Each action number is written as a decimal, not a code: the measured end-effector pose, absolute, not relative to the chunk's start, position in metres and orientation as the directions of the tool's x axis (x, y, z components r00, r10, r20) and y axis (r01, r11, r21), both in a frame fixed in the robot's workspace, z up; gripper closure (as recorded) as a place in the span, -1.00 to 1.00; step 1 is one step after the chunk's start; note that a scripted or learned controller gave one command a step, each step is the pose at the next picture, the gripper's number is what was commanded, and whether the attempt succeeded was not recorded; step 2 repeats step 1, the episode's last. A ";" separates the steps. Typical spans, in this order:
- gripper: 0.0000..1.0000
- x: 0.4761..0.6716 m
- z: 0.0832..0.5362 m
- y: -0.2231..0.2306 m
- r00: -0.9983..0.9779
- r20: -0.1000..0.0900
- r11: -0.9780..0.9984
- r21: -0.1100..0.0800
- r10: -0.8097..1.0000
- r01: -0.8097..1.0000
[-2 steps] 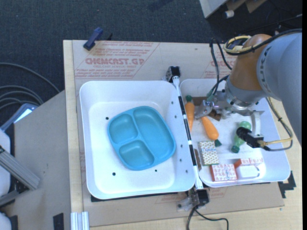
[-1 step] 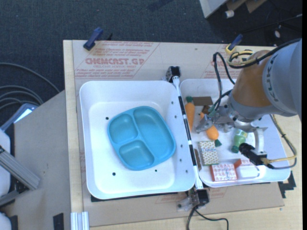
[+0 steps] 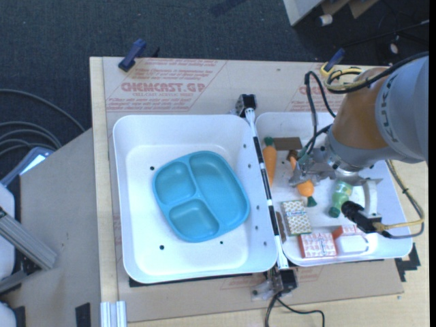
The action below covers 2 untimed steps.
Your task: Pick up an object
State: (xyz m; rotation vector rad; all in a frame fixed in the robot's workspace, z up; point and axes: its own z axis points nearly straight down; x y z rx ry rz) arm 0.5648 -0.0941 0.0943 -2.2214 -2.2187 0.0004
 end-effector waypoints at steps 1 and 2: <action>1.00 0.580 0.185 0.003 -0.001 0.001 0.001 0.001 1.000 1.000; 1.00 0.580 0.185 0.003 -0.001 0.001 0.001 0.001 1.000 1.000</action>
